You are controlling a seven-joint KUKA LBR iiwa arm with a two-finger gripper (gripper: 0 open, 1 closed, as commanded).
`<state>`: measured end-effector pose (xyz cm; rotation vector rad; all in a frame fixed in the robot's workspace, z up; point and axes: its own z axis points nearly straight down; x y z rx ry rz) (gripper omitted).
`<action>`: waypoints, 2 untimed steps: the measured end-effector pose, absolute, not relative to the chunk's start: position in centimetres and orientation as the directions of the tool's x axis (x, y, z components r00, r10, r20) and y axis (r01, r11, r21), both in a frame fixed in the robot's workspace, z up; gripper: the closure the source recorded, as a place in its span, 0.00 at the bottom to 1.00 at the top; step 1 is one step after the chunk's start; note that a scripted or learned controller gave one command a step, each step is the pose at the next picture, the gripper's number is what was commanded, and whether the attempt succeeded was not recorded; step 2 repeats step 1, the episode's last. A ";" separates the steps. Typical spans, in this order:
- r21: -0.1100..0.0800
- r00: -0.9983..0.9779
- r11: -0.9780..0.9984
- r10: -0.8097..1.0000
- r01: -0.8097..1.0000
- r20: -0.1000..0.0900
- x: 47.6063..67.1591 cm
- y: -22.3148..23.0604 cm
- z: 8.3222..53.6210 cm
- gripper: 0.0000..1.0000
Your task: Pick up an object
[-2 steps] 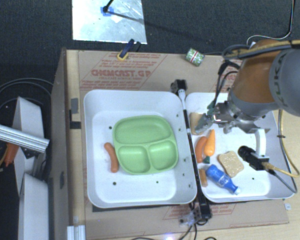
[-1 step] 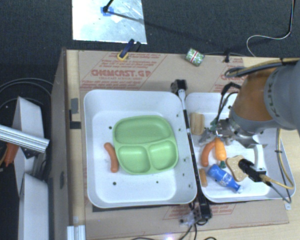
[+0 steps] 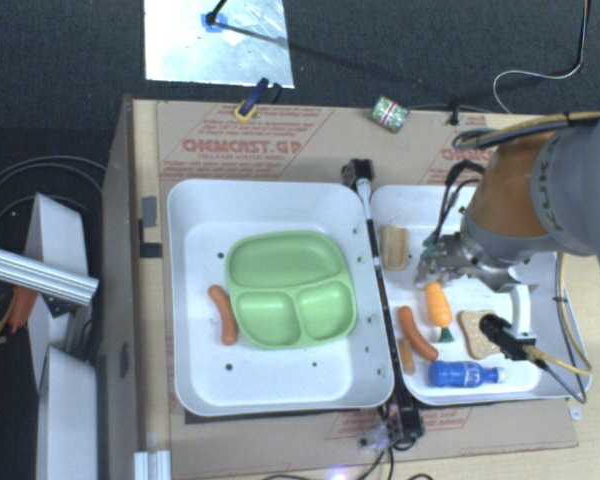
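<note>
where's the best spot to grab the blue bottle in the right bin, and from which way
Probably grip the blue bottle across the middle of its body, coming straight down from above. It lies on its side along the near wall of the right bin, long axis left to right, so the fingers should close front to back. The wall leaves little room on that side, and the toast slice sits just behind it.

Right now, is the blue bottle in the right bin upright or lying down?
Lying down. The blue bottle rests on its side along the right bin's near wall, long axis horizontal, pale cap end pointing right.
</note>
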<state>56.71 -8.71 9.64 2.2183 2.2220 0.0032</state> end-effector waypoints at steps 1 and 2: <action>0.005 -0.004 0.004 1.000 1.000 0.000 60.5 -4.5 18.6 1.00; 0.005 -0.004 0.004 1.000 1.000 0.000 60.5 -4.5 18.6 1.00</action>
